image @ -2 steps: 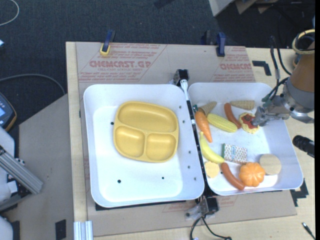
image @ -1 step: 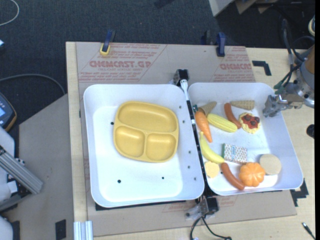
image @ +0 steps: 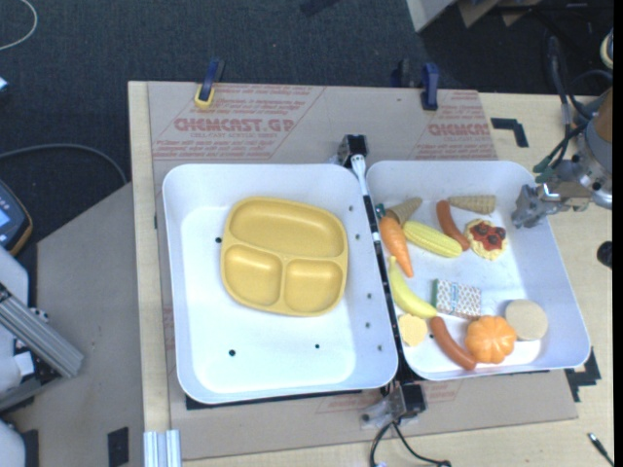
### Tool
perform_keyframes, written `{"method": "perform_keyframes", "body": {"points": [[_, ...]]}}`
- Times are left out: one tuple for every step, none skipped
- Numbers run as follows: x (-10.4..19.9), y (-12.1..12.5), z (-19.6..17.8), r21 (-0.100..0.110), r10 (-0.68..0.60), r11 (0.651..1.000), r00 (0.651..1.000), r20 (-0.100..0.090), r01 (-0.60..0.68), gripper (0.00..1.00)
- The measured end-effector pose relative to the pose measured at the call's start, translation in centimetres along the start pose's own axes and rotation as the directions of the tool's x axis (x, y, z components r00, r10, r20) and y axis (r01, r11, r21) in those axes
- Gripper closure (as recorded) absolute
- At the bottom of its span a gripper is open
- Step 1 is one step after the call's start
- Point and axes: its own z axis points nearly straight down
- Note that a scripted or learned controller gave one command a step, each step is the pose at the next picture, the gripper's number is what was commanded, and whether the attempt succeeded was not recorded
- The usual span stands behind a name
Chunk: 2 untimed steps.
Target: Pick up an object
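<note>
The right bin [image: 545,261] holds several toy foods. Among them are a carrot [image: 396,244], a corn cob [image: 432,239], a red sausage [image: 451,224], a waffle cone [image: 473,203] and a pizza slice [image: 487,237]. Toward the front lie a banana [image: 411,300], a speckled wafer [image: 458,298], a second sausage [image: 453,342], an orange pumpkin [image: 490,339] and a beige round bun [image: 527,319]. My gripper [image: 529,208] hangs over the bin's right rim near its far corner, to the right of the cone and pizza, with nothing seen in it.
A yellow divided plate [image: 285,256] lies in the left bin [image: 195,339]. A black hinge strip [image: 374,261] runs between the bins. Blue and yellow clamps [image: 428,84] sit at the board's far edge. Cables hang near the arm [image: 594,178] at the right.
</note>
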Motion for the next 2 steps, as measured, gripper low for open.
{"method": "perform_keyframes", "body": {"points": [[4.8,-0.7,0.1,0.006,-0.004,1.000,1.000,-0.005,0.004,1.00],[10.7,-2.9,-0.4,0.006,-0.006,1.000,1.000,-0.006,0.006,1.00]]}}
